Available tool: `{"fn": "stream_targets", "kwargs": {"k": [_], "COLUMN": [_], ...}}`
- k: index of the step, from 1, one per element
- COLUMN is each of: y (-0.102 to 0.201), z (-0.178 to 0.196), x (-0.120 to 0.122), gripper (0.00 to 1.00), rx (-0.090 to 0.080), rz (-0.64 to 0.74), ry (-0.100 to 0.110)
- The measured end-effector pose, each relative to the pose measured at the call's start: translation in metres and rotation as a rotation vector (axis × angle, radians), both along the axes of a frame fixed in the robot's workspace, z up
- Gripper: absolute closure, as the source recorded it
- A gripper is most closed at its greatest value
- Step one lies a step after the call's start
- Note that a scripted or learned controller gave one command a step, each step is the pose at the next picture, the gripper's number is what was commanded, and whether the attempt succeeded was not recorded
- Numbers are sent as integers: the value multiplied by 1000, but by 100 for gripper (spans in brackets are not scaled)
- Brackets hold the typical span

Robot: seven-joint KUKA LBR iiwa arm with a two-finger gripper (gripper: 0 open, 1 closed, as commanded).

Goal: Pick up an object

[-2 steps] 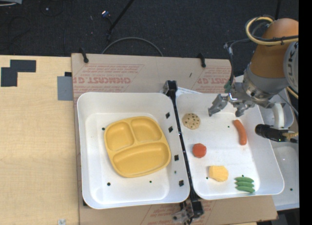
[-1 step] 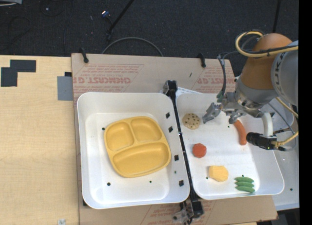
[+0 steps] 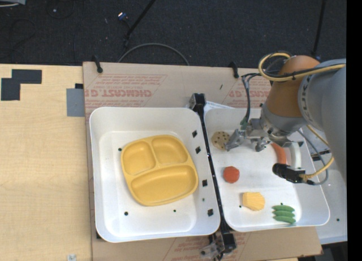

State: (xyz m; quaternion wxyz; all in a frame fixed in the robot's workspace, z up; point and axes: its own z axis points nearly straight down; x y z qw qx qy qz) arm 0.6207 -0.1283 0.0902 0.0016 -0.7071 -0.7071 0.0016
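Cookie (image 3: 220,138) flat on right bin (image 3: 317,209) floor, just left of pincer (image 3: 244,140), near divider. Pincer low over bin, fingers spread wide, nothing between them. Tomato (image 3: 231,174) below pincer, apart from it. Corn (image 3: 253,201) farther below, peas (image 3: 284,213) below and right. Carrot (image 3: 280,153) right of pincer, partly under arm (image 3: 300,99). Left bin (image 3: 107,198) well left of pincer, holding yellow tray (image 3: 159,169). Both bins on table (image 3: 39,169).
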Motion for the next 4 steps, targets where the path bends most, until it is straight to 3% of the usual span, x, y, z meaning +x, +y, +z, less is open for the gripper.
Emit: {"fn": "stream_targets", "kwargs": {"k": [1,4], "y": [-1,7], "z": [13,177], "x": [0,4], "gripper": [100,100], "rx": [0,0], "rz": [-3,1], "ry": [-1,-6]}}
